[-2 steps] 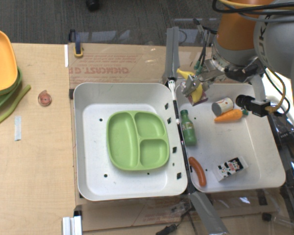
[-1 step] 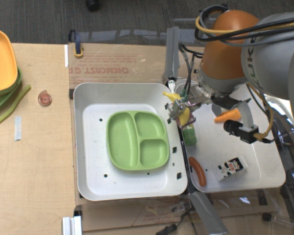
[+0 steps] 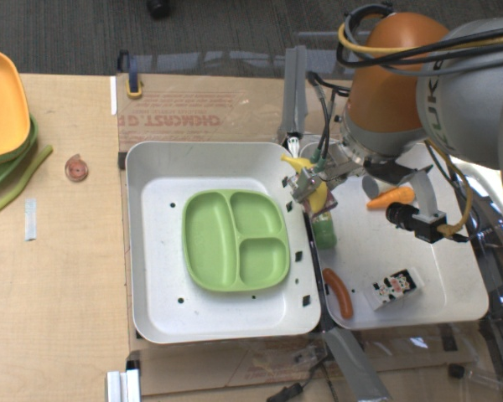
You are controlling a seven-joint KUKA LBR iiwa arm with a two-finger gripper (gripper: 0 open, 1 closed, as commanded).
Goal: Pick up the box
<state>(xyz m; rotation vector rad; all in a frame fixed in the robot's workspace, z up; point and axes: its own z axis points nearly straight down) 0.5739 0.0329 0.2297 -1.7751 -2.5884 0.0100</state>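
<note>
The box (image 3: 396, 287), small and white with black and red print, lies flat near the front of the right bin (image 3: 453, 308). My gripper (image 3: 308, 188) hangs at the right bin's left wall, well to the back left of the box and apart from it. It sits right over a yellow banana-like piece (image 3: 298, 164) and a green item (image 3: 324, 229). The arm's orange band (image 3: 394, 65) rises behind it.
A green divided plate (image 3: 235, 239) fills the middle of the left bin (image 3: 151, 308). In the right bin an orange carrot (image 3: 391, 197) lies behind the box and a red sausage (image 3: 339, 292) lies to its left. Yellow and green plates (image 3: 0, 124) are stacked on the far left bench.
</note>
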